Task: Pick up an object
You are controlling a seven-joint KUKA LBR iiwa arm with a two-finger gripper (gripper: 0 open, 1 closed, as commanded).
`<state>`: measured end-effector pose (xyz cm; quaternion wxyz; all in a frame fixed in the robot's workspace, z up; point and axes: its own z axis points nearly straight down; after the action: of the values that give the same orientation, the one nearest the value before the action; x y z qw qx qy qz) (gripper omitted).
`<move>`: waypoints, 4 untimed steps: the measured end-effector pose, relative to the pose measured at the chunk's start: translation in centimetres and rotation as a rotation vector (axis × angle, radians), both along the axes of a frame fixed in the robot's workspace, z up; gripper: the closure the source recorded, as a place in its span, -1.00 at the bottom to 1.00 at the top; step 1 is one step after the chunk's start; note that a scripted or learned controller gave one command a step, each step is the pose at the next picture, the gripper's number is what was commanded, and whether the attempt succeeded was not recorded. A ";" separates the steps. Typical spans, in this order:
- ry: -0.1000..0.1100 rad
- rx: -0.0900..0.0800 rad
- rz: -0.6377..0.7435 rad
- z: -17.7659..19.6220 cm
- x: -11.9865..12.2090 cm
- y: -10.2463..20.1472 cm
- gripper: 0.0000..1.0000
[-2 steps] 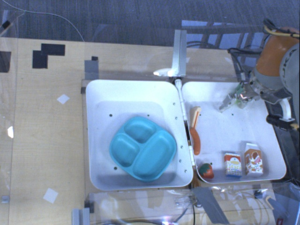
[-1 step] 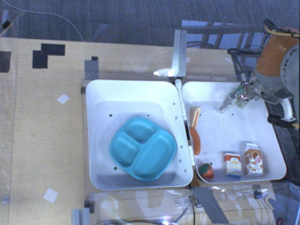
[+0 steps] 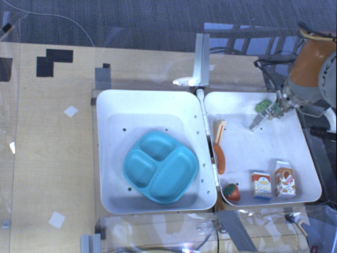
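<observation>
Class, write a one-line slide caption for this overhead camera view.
Gripper hovers over the right bin near a green object; a blue divided plate sits in the left bin.

No legible text anywhere.
The two small orange-and-white printed cartons (image 3: 273,183) at the near right of the right white bin (image 3: 295,141) carry printed pictures, perhaps lettering too, but too blurred to read.

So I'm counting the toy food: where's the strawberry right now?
In the right bin, at its near left corner, the strawberry lies just below the orange brush and left of the two small cartons.
</observation>
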<state>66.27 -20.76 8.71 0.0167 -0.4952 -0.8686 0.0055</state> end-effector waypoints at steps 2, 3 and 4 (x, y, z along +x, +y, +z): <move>-0.040 -0.011 -0.188 2.1 -3.7 0.7 -1.00; -0.042 -0.013 -0.305 0.1 -1.2 0.3 -1.00; -0.052 -0.014 -0.300 1.5 -0.9 0.3 1.00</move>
<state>65.39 -20.44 10.24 -0.0086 -0.6195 -0.7849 -0.0037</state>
